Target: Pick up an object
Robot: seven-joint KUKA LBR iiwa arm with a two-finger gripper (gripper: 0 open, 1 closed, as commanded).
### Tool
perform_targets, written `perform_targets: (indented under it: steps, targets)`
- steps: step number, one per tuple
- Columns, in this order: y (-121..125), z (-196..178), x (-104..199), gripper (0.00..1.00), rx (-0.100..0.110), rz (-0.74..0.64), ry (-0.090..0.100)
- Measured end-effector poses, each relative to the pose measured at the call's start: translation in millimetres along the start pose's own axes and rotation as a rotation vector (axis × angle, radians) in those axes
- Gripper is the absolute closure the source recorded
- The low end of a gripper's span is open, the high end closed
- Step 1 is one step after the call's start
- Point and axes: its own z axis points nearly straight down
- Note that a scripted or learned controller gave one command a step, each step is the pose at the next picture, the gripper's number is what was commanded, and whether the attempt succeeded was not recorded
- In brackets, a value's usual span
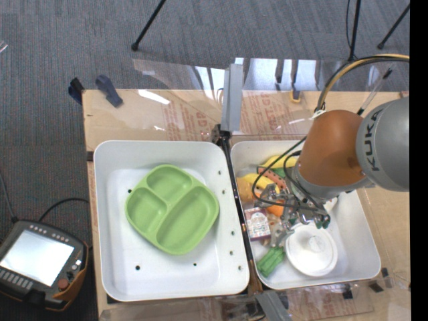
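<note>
Well, from my remote seat I saw the arm reaching over the right bin, its orange band covering that bin's far half. Well off to the gripper's far side lay the left bin with a green divided plate flat in it. My gripper hung low among the clutter, and I could not tell how its tool was set. Just below it sat a white round lid; beside it lay a small printed packet, a green piece near the lid, and yellow and orange items under the wrist
</note>
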Motion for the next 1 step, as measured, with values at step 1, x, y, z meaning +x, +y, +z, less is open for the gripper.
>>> perform_targets:
  steps: [1]
  targets:
    - [0.0, -3.5, -12.2, 0.0, 0.002, 0.058, -0.008]
